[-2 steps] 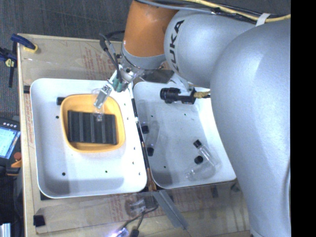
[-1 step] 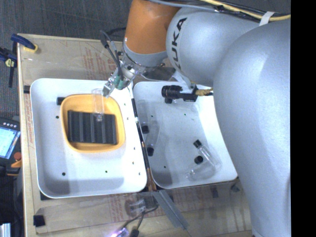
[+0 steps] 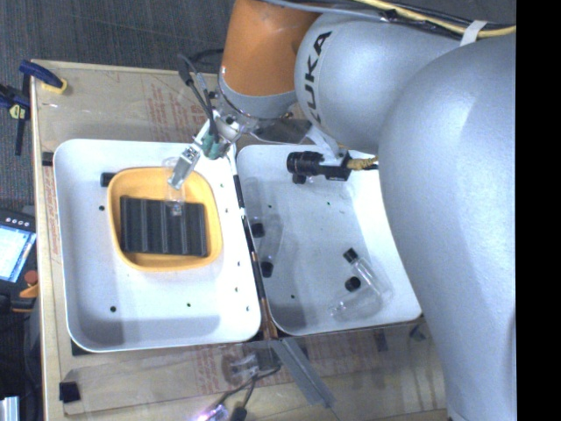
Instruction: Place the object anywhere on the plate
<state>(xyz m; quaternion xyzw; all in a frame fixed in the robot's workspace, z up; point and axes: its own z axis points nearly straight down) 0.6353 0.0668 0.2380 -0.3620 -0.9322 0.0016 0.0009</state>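
1. The grey arm (image 3: 421, 147) enters from the right, its orange band (image 3: 263, 33) above the far edge between the two bins.
2. The gripper (image 3: 178, 182) slants down and left over the far rim of the yellow plate (image 3: 118, 196) in the left bin (image 3: 79, 305).
3. Its fingers pinch a clear object (image 3: 173, 202) just above the plate's dark ridged centre.
4. The right bin (image 3: 386, 261) holds a clear vial (image 3: 361, 289) near its right corner.
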